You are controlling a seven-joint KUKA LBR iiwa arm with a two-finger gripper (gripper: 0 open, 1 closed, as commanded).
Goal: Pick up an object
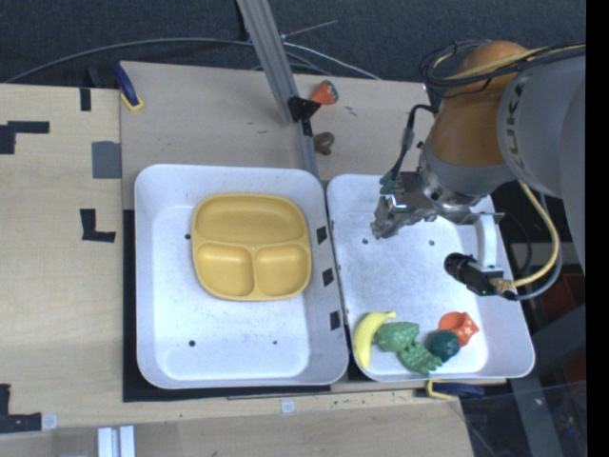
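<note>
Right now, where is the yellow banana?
The banana lies in the right bin, at its near left corner, touching the green toy beside it.

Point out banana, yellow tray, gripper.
banana (pixel 365 336), camera view, middle of its curve.
yellow tray (pixel 252 246), camera view, centre divider.
gripper (pixel 383 227), camera view, at its fingertips.

Pale wooden bench (pixel 57 284) with black tape marks, dark carpeted floor (pixel 114 12) beyond, grey slanting pole (pixel 266 36)

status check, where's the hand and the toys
Hand over right bin, far end. Toys clustered near edge: banana, green piece, orange piece. Nothing between.
</note>
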